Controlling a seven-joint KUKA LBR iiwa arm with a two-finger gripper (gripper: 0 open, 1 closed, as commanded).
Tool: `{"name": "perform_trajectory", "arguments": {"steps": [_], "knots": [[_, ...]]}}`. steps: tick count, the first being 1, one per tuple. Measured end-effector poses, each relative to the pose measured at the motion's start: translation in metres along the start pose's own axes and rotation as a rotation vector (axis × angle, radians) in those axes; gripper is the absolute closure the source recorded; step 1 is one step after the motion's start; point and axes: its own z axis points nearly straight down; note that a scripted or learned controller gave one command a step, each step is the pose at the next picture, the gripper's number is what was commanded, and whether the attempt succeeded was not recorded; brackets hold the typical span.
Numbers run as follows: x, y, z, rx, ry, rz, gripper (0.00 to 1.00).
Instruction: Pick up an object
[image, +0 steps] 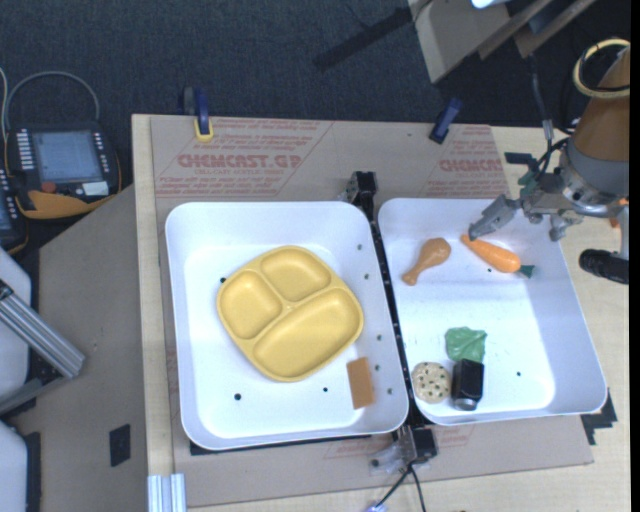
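The gripper (520, 205) hovers with fingers spread over the right bin's (570, 300) far corner — holding nothing. The carrot (493, 253) lies just beneath, beside a drumstick (428, 258); the pick appears not yet made.

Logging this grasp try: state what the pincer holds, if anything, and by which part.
Nothing is visibly held. The pincer sits just above the carrot near the right bin's back edge, but no object shows between its tips.
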Motion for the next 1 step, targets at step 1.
{"name": "perform_trajectory", "arguments": {"steps": [1], "knots": [[0.0017, -0.001, 0.0472, 0.002, 0.0, 0.0, 0.0]]}}
